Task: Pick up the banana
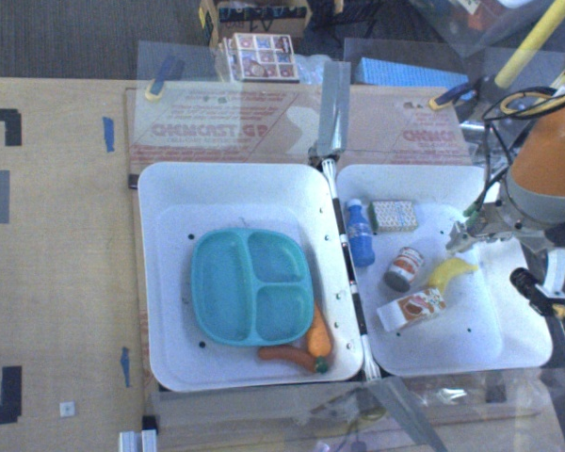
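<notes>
Bench [56, 252]: light wood surface carrying two shallow white bins side by side.
Left bin [160, 205]: holds a teal plate and carrots.
Right bin [518, 347]: holds the banana, a bottle, a small box, a can and a packet.
Arm [546, 158]: grey with an orange band, entering from 3 o'clock and reaching over the right bin's upper right part.
Teal plate [252, 285]: three compartments, lying flat at the left bin's centre.
Gripper [460, 237]: low over the right bin, at 12 o'clock from the banana and just beside it; whether it is apart or together I cannot tell.
Blue bottle [360, 234]: lying along the right bin's 9 o'clock wall.
Packet [412, 309]: red and white, at 7 o'clock from the banana.
Carrots [306, 345]: at the plate's 5 o'clock edge.
Banana [450, 271]: yellow, near the right bin's centre, lying free.
Box [394, 216]: at 10 o'clock from the banana.
Can [405, 267]: at 9 o'clock from the banana, close.
</notes>
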`<state>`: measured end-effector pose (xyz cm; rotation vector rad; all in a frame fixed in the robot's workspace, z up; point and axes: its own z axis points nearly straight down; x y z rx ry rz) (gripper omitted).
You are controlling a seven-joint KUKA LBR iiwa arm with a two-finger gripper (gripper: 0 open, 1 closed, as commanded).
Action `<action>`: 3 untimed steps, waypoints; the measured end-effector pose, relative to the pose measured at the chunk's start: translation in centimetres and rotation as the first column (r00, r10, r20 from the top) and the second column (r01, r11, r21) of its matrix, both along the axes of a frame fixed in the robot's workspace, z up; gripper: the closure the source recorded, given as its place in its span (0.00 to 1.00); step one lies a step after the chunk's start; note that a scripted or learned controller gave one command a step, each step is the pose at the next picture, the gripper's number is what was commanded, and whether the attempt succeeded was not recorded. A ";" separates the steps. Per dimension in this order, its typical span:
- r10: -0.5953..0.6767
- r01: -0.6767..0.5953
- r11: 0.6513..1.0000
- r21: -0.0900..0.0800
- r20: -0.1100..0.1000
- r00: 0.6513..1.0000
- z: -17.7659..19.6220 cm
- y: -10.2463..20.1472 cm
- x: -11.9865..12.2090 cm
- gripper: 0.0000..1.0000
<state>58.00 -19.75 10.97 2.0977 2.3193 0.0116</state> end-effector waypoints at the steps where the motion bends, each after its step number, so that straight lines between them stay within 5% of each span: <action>1: 0.000 0.000 1.000 0.000 0.000 1.000 0.0 0.0 0.0 0.00; 2: -0.025 0.025 1.000 0.002 -0.010 1.000 -2.2 2.2 -2.7 0.00; 3: -0.030 0.030 1.000 0.002 -0.004 1.000 -1.1 1.9 -2.6 1.00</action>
